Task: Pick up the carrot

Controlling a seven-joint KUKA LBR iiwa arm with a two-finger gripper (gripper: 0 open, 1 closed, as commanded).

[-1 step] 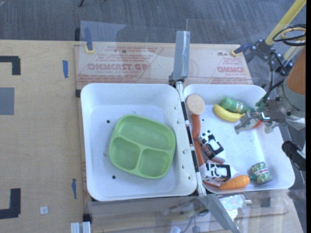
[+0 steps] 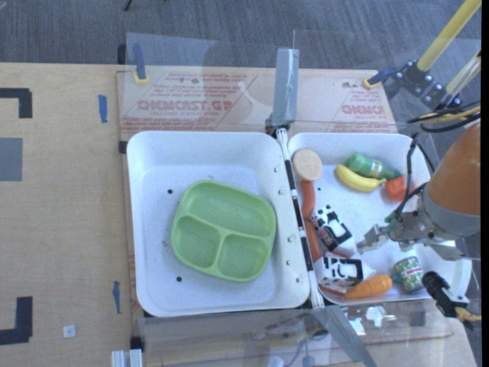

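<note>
Carrot (image 2: 369, 286) in rt bin's near corner, just below jaws (image 2: 372, 238); jaw state unclear.

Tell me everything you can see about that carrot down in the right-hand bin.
The carrot is a small orange piece, smooth and glossy like plastic toy food, fat at one end and tapering toward the other. It lies flat, slightly tilted, near the front edge of the right bin. Its narrow left end rests against or over a black-and-white item. A green can sits just to its right. The claw hovers above and behind it, apart from it.
</note>
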